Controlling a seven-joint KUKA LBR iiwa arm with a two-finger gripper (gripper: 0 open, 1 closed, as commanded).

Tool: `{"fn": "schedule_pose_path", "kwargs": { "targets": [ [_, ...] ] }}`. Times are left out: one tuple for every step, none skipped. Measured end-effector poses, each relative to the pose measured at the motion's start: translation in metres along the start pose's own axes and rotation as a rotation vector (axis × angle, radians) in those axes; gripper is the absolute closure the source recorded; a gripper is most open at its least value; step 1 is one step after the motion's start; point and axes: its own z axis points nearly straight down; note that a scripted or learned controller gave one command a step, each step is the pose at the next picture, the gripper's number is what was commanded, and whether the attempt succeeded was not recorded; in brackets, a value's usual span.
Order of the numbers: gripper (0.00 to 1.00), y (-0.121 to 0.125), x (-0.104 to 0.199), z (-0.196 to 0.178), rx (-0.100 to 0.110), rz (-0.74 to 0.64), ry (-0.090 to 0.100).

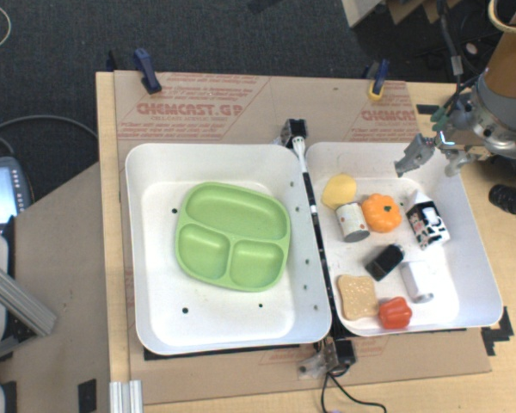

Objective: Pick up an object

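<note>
Orange pumpkin (381, 212) sits near the middle of the right bin (473, 269), and it looks the likeliest pick: round, plump, top exposed. It touches a small can (353, 222) on its left, with a yellow lemon (339, 189) just behind that. A black-and-white carton (427, 224) lies just to the pumpkin's right. Nearer the front lie a black block (383, 261), a grey-white tube (415, 281), a slice of toast (357, 294) and a red pepper (395, 313) touching it.

And the gripper (432, 155) hovers over the bin's far right corner, fingers splayed wide, nothing between them. Nothing lifted yet, I'd say; this is the approach.

To do it well, the arm needs to travel forward and left to centre over one item, then drop straight down. The pumpkin is crowded by the can, so the fingers should close along the line that avoids it, one finger going into the gap beside the carton. The pepper at the front edge would be a freer target, though the toast presses against it.

Left bin (146, 231) holds a green divided plate (233, 236), well apart from the action.

Writing: the board (198, 110) under the bins reads "CHEMCAST GP" in red, repeated at the right. The carton's print is too small to read.
</note>
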Motion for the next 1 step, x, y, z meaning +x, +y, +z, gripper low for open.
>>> {"fn": "schedule_pose_path", "kwargs": {
  "targets": [
    [0.00,-0.0523,0.0652,0.0603,0.006,-0.003,0.003]
  ]
}}
